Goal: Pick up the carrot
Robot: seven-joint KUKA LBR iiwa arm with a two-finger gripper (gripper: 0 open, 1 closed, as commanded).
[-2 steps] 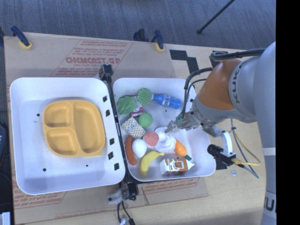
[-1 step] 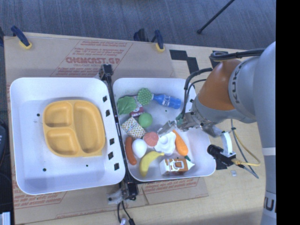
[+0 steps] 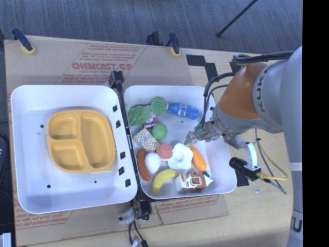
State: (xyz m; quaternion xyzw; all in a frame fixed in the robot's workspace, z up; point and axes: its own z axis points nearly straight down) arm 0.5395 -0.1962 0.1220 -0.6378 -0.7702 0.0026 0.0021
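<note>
We locate the carrot (image 3: 198,158) in the right bin (image 3: 224,170), near its right wall, with bare white floor between the two. The gripper (image 3: 196,136) sits just above the carrot; we cannot tell how it is set. A white bottle (image 3: 180,157) touches the carrot's left side, and a small carton (image 3: 192,182) lies just below it. A banana (image 3: 164,179), white egg (image 3: 152,162) and blue bottle (image 3: 182,110) crowd the rest. The left bin (image 3: 20,153) holds a smooth, three-compartment yellow tray (image 3: 80,139).
</note>
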